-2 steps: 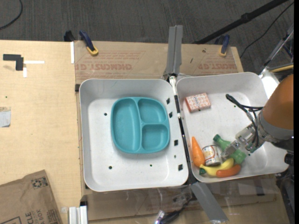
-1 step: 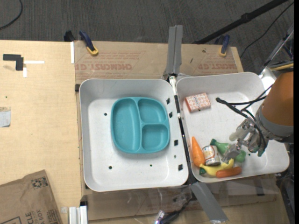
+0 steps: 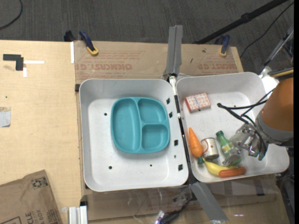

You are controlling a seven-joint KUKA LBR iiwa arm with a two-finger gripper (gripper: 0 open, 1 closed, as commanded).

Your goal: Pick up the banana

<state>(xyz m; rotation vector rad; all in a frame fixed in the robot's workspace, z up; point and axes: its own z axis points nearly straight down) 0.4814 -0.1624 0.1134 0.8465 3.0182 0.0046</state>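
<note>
Camera view looks down on both bins, and nearest in the right bin (image 3: 280,164) lies a red-orange sausage-shaped item (image 3: 232,172), touching the banana (image 3: 211,166), which rests just behind it on the bin floor with its yellow curve running left toward the carrot. The carrot (image 3: 195,143) lies along the bin's left wall, pointed end toward the far side. Just right of it stands a small tin can (image 3: 210,148) on its side, and right of that a green bottle (image 3: 224,143), both close behind the banana. The gripper (image 3: 244,143) sits just right of the bottle, low over the cluster, its metal parts tangled against the bottle and a greyish item beneath; how far its fingers stand apart cannot be told, and nothing can be seen held between them. The banana lies apart from it, to its near left. Behind the gripper the orange band of the arm (image 3: 282,108) comes in from the right. Farther back lies a small pink box (image 3: 197,102). In the left bin (image 3: 88,139) rests a teal divided plate (image 3: 140,125).
</note>
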